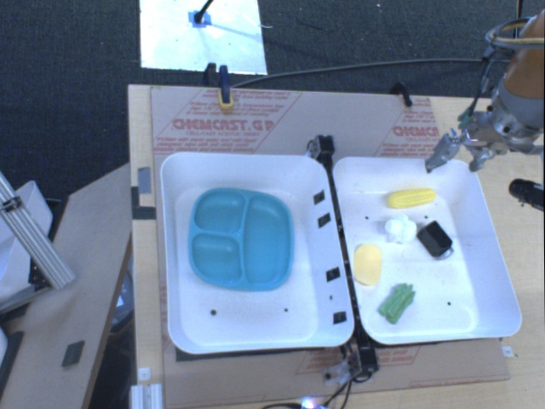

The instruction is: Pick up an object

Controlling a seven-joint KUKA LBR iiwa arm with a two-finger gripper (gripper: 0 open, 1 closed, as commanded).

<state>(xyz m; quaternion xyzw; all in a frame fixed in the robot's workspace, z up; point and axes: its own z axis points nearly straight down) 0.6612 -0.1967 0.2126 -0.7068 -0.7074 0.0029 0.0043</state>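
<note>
Two-finger metal gripper [456, 154] hovering at upper right of frame, fingers spread, gripping nothing; sitting above right white bin [494, 313], likely lining up yellow plastic corn cob [411, 198].

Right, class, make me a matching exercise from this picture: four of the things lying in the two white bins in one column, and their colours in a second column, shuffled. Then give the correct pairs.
Things:
1. divided plate in the left bin
2. corn cob at the back of the right bin
3. leafy toy near the front of the right bin
4. small block beside the white lump

Colours:
A. black
B. green
C. blue
D. yellow

Pairs: 1-C, 2-D, 3-B, 4-A.
</note>
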